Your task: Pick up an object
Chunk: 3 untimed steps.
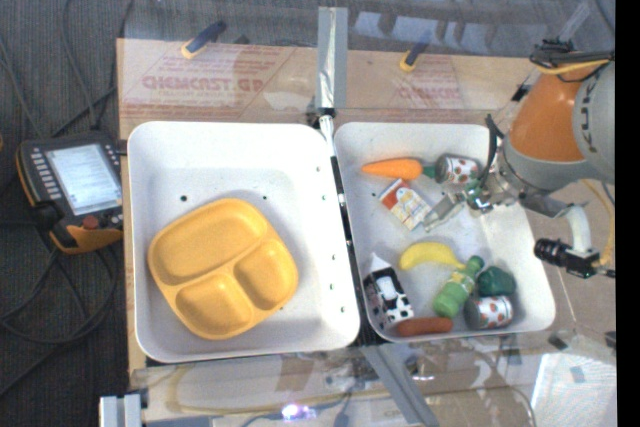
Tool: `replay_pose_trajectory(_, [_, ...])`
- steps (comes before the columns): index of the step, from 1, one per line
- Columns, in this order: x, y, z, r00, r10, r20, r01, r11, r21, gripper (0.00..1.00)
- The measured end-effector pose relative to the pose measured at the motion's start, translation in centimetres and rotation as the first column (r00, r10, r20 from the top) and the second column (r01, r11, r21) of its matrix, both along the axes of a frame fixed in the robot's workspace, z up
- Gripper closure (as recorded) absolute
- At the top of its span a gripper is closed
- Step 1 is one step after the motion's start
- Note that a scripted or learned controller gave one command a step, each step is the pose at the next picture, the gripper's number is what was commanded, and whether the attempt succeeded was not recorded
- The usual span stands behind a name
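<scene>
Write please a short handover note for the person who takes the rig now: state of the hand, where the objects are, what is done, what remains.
Hand: low in the right bin, beside the small carton; open or shut cannot be told.
Objects, all lying in the right bin: carrot, banana, green bottle, two cans.
Left bin: yellow tray.
Done: nothing lifted.
Left: grasp one object and raise it.

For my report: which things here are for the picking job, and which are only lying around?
For the job: gripper; orange toy carrot; yellow toy banana; green plastic bottle; right white bin.

Lying about: yellow divided plastic tray; left white bin; black handheld control pendant.
</scene>
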<state>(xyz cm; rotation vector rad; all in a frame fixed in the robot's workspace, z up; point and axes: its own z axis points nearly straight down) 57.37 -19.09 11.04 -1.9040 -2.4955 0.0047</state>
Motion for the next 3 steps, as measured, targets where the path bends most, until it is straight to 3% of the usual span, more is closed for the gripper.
replay_pose_trajectory(1, [7.9,2.1,3.8,0.998,-0.066,0.001,0.066,0.998,-0.001,0.00])
replay_pose_trajectory(2, [9.0,9.3,12.1,1.000,-0.015,0.001,0.015,1.000,0.000,0.00])
replay_pose_trajectory(3, [8.5,8.3,0.5,0.999,-0.043,-0.003,0.043,0.999,-0.003,0.00])
